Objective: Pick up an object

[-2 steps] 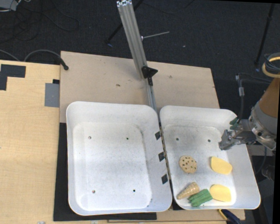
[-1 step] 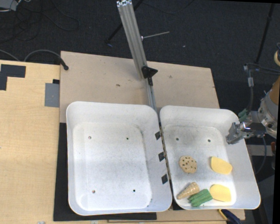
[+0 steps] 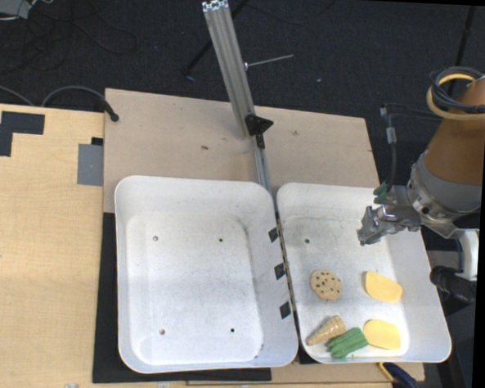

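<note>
Five small objects lie clustered in the lower half of the right shallow white bin (image 3: 307,203): a round tan cookie with dark chips (image 3: 325,284) sits nearest the bin's middle, a yellow rounded wedge-shaped piece (image 3: 383,287) lies just to its right and apart from it, and below them a beige ribbed cone-shaped piece (image 3: 326,330) rests against a green leafy-looking piece (image 3: 347,343), which in turn touches a second yellow rounded piece (image 3: 382,334) near the bin's lower right corner. None of these is lifted; all rest on the bin floor. The grey metal gripper (image 3: 372,229) hangs over the upper right part of the same bin, above and to the right of the cookie and above the upper yellow piece, well clear of all five, with nothing seen between its jaws; whether the jaws stand apart or together I cannot tell at this angle. Behind it the grey arm with its orange band (image 3: 457,141) comes in from the right edge. The left shallow white bin (image 3: 131,199) lies alongside, its right wall meeting the right bin's left wall, where small black clips (image 3: 280,270) sit along the seam. Both bins rest on a brown worktop (image 3: 172,136), and a slanted silver aluminium bar (image 3: 232,69) runs from the top of the view down to the seam between the bins. A light wooden board (image 3: 35,242) lies to the left.
</note>
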You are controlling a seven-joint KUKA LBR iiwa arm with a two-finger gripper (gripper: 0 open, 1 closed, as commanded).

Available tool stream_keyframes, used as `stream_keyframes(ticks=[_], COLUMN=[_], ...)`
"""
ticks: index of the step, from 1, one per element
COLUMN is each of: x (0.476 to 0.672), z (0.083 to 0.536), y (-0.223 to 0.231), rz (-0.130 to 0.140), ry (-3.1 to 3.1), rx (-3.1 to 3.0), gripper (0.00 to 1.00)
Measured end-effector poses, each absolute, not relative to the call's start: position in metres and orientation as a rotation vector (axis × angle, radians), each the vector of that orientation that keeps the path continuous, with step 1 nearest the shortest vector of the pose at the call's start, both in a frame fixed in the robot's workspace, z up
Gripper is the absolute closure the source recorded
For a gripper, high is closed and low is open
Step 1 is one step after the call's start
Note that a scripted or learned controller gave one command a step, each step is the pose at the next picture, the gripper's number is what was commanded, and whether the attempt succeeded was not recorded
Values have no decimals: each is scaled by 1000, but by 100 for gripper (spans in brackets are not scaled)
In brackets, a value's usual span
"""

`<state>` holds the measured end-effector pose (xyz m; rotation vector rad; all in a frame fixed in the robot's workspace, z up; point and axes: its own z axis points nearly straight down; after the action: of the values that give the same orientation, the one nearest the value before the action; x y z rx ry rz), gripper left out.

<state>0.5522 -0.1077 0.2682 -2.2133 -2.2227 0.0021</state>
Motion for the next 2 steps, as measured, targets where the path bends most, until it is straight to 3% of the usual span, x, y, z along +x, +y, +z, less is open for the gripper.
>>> stream_keyframes(ticks=[2], x=[594], z=[268], y=[-12], rz=[0], ry=[-2225], rx=[-2215], gripper=[100])
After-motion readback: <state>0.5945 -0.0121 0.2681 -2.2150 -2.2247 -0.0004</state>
